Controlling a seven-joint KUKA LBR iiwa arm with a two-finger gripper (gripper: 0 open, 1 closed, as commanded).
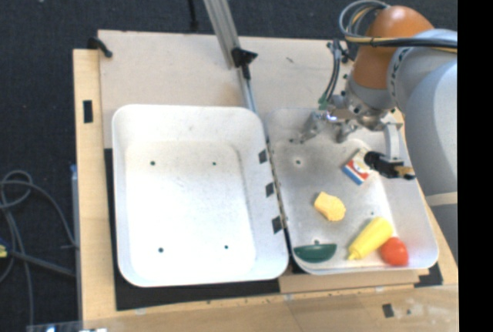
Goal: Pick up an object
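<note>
Nearest us, along the front wall of the right-hand bin [304, 169], lie a dark green piece [316, 251], a yellow bottle [370, 238] and a red ball [394, 252].

We see the green piece against the front left corner, the bottle tilted just beside it, and the ball touching the bottle's lower end. A yellow lump [330, 206] sits near the middle of the bin, apart from the rest. A small red, white and blue packet [355, 172] lies further back. The pincer [333, 126] hangs over the back of this bin, near the packet but not on it, and holds nothing that we can see; how wide it stands we cannot tell. The grey arm [431, 115] reaches in from the right. The left-hand bin [192, 192] sits alongside on the table [169, 68].
</note>
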